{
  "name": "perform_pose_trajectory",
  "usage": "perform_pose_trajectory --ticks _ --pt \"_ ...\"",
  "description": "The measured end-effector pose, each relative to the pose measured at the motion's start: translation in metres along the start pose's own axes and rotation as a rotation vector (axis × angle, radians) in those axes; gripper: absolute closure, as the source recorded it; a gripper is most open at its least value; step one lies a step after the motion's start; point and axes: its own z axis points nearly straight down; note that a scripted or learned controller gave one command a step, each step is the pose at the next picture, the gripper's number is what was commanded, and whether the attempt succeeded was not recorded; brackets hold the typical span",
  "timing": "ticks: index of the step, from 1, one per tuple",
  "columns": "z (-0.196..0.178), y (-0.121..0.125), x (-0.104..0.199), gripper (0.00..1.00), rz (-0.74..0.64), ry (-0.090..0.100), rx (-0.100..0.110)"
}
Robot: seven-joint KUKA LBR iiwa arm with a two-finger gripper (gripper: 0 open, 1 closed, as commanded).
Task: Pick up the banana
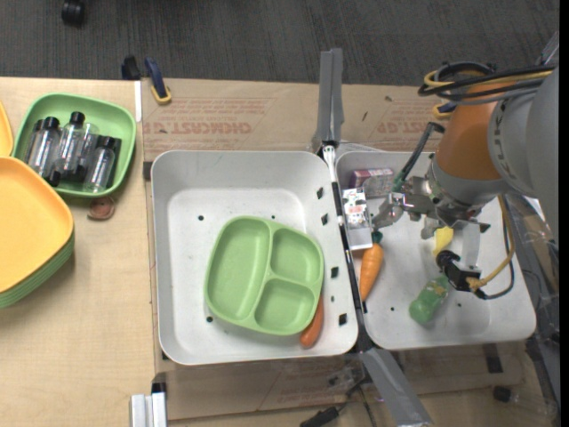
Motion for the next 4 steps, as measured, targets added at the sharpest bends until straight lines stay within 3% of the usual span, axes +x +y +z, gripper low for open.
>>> perform_pose_trajectory --ticks 1,2,3,4 --pt "-0.079 -0.044 0.069 0.00 0.053 -0.001 -0.001" --pt "-0.079 -0.090 0.094 0.00 0.320 -0.002 0.002" --pt "-0.086 -0.089 0.093 1.00 0.322 -0.004 0.004" --pt "-0.078 -0.114 0.115 1.00 0.266 -0.002 0.002"
